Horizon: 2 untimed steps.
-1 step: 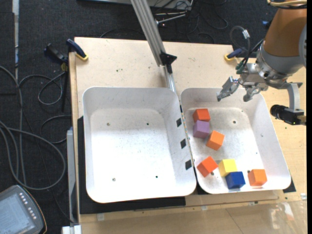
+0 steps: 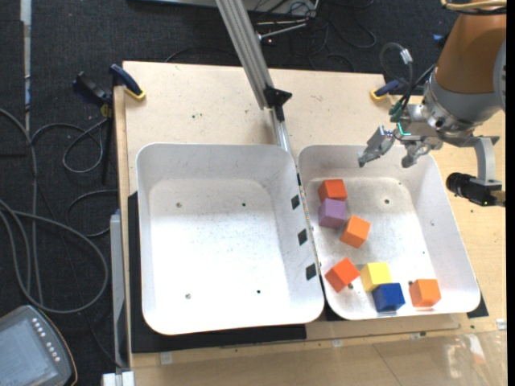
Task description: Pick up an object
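Orange, purple, yellow and blue blocks lie in the right bin (image 2: 451, 215). The gripper (image 2: 390, 151) hangs released, holding nothing, above that bin's far rim. Step: approach. Next move, by judgement: descend onto 1 block. The far orange block (image 2: 333, 189) touches the purple block (image 2: 332, 213); the block (image 2: 355, 231) just nearer offers more finger room.
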Available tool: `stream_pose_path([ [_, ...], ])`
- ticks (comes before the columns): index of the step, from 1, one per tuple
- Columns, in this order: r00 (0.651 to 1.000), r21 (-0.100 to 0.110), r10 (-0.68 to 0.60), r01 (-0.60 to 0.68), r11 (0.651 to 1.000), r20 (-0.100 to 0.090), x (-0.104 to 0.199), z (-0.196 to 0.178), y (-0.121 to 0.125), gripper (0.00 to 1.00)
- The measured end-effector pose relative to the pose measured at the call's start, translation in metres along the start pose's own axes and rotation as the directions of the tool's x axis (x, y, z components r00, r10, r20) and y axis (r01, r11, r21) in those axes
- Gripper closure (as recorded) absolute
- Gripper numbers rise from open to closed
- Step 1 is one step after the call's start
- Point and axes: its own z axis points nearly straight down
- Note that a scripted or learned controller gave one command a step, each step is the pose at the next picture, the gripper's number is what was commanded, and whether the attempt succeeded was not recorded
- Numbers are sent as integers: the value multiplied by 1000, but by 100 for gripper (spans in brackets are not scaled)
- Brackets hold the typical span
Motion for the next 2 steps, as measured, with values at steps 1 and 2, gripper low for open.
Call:
stream_pose_path([
  [1,1000,4,2,-2,1000,0,-1,43,0,0],
  [2,1000,5,2,-2,1000,0,-3,87,-1,0],
])
